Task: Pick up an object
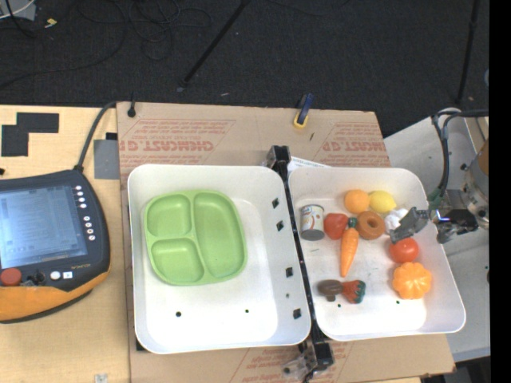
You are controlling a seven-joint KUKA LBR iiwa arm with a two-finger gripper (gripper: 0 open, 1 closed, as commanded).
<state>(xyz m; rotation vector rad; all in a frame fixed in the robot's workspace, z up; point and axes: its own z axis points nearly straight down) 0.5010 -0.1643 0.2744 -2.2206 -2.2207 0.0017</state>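
Two white bins side by side. One green divided plate. One carrot, one small can, two tomatoes, one pumpkin, one lemon.

Smooth white plastic for both bins, faintly glossy. Matt green plastic for the divided tray. Glossy plastic toy carrot and pumpkin. Matt brown cardboard beneath, printed red.

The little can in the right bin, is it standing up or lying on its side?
Lying on its side. The can shows its long silver body stretched across the right bin floor, next to the red pepper.
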